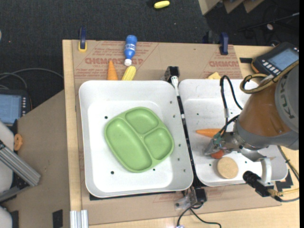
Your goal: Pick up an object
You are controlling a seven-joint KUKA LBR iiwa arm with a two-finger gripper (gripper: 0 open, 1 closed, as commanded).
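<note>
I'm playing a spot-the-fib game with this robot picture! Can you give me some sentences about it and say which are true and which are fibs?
1. The green plate lies in the left bin. True.
2. The green plate has three sections. True.
3. The blue and white bottle is inside the right bin. False: it lies on the bench behind the left bin, outside both bins.
4. The orange carrot lies in the right bin. True.
5. The round tan disc sits on the green plate. False: it is in the right bin, near the claw.
6. The yellow thing on the dark floor is in a bin. False: it lies beyond the bench.
</note>
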